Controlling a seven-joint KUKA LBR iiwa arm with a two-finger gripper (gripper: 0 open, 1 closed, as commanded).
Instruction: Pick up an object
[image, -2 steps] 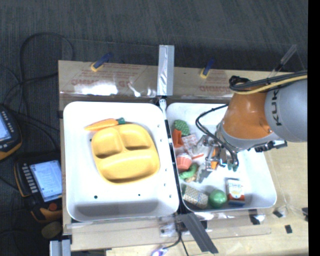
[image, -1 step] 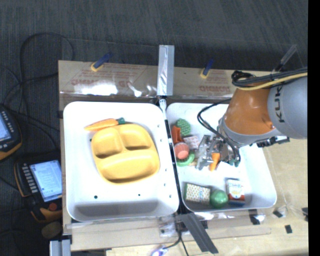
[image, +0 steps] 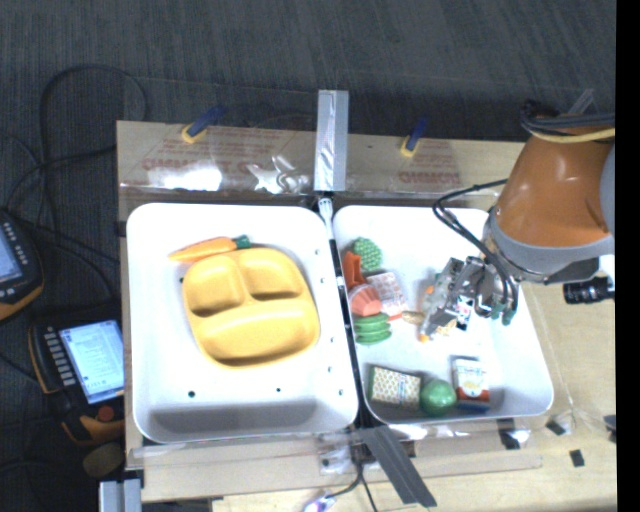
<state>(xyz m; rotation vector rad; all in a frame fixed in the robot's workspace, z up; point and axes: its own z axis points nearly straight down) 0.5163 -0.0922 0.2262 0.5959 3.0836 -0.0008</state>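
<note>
So from the overhead camera you're looking down on a table (image: 140, 160) with two white bins side by side. The left bin (image: 160, 400) has a yellow divided tray (image: 250, 305) sitting in it, a bit tilted, with a toy carrot (image: 205, 247) lying right against its upper left edge.

The right bin (image: 520, 350) is where the clutter is. Along its left wall there's an upright orange-red piece (image: 351, 268), a green ridged thing (image: 367, 252) just beside it, a pink-and-white packet (image: 380, 296) below that, and a green striped item (image: 371, 328) touching the packet's lower edge. Down at the bottom of the bin sit a patterned little pouch (image: 395, 386), a green ball (image: 437, 397) right beside it, and a small carton (image: 470, 383) next to the ball.

The arm (image: 555, 200) comes in from the right, big orange band over the bin's right side. The gripper (image: 452, 300) is down over the middle of the right bin, apart from the objects along the left wall and the bottom. It's a tangle of cables and small parts there, so honestly can't tell how wide the jaws are or whether anything sits between them.
</note>
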